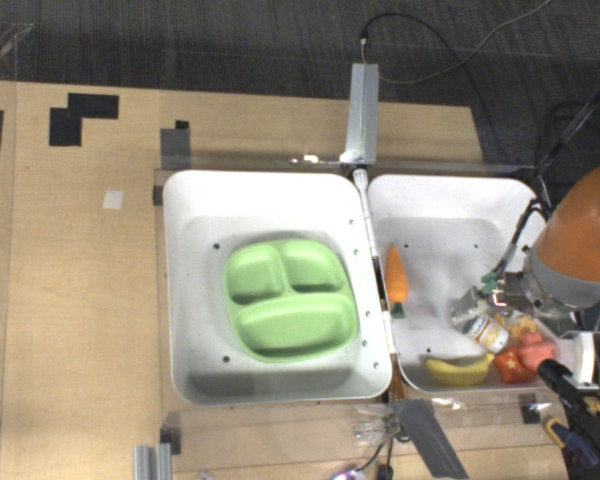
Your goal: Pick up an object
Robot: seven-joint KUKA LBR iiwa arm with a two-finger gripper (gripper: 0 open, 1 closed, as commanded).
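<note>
In the right bin (435,208) an orange carrot (396,275) lies against the left wall. A yellow banana (458,370) rests along the front wall, with a red toy (518,360) and a small jar-like item (492,335) beside it. My gripper (477,308) is low in this bin, just above and left of the jar-like item, under the orange-banded wrist (583,236). Its tips are lost among the clutter.
The left bin (195,268) holds a green divided plate (291,298). A metal post (362,108) stands behind the wall between the bins. Cables hang at the right edge near the arm.
</note>
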